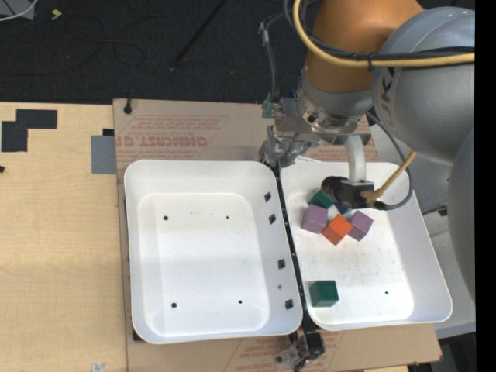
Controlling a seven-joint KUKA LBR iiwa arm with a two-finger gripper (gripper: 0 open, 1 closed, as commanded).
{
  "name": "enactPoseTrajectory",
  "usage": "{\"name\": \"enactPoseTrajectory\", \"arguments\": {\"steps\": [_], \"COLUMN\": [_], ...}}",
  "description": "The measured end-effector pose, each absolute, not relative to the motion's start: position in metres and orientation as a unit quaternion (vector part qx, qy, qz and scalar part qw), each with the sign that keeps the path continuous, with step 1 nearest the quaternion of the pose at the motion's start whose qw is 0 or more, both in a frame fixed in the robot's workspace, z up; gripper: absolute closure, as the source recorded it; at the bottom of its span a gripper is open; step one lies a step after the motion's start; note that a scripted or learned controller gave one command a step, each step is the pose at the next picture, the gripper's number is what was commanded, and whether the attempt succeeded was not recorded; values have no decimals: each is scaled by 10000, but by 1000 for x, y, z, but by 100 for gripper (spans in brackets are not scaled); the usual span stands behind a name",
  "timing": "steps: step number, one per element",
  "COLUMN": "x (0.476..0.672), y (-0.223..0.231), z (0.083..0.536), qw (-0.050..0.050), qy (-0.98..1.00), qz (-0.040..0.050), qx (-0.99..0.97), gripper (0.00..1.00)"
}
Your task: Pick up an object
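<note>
Cubes, matte, in right bin (pixel 418 285): two purple blocks (pixel 315 218), orange block (pixel 337 229), dark green block (pixel 324 293) apart near front. Teal piece (pixel 320 200) half hidden. Gripper (pixel 288 147) over the bins' divider, fingers' state indiscernible. Left bin (pixel 147 208) glossy white plastic. Cardboard (pixel 178 130) print inverted, unreadable.

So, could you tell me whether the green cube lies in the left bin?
No, the green cube sits in the right bin, near its front left corner.

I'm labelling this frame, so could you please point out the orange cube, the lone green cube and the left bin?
orange cube (pixel 337 229), camera view, its top face.
lone green cube (pixel 324 293), camera view, its top face.
left bin (pixel 132 246), camera view, its left rim.
</note>
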State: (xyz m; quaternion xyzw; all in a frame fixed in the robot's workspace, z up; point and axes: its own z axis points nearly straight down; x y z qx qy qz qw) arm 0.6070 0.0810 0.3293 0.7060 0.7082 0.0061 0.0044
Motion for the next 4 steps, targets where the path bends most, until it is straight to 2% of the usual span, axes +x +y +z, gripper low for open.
{"name": "enactPoseTrajectory", "arguments": {"steps": [1,2,3,4], "x": [604,645,641,643], "y": [81,-21,81,76], "z": [320,360,220,239], "qw": [-8,27,-65,-14], "qy": [7086,7045,7099,7093], "qz": [-16,-2,-48,-23], "qx": [7056,7097,7043,7049], "gripper": [0,0,0,100]}}
